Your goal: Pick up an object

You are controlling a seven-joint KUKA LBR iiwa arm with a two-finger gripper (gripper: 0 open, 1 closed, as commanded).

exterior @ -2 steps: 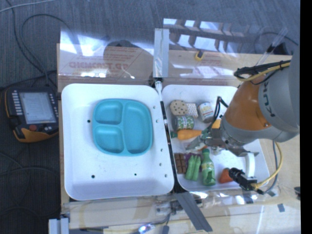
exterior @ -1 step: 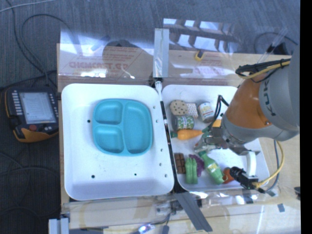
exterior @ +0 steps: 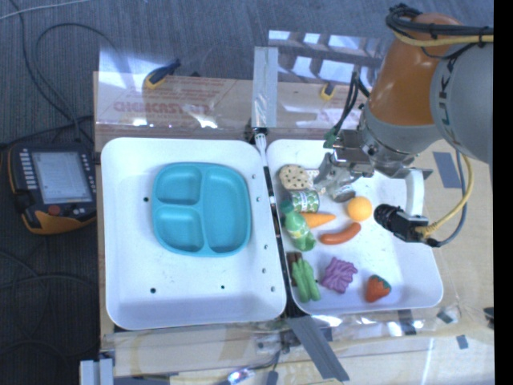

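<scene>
The right bin holds several toy foods. A speckled cookie and a green can lie by its left wall, with an orange carrot and a green fruit just below them. Further right are an orange ball and a red sausage. Near the front lie a green pod, a purple leafy piece and a strawberry. My gripper hangs over the bin's upper middle, between the cookie and the orange ball. I see no object in it.
The left bin holds a blue divided plate. A black part on a cable hangs from the arm over the right bin's right side. A teach pendant lies on the floor at far left.
</scene>
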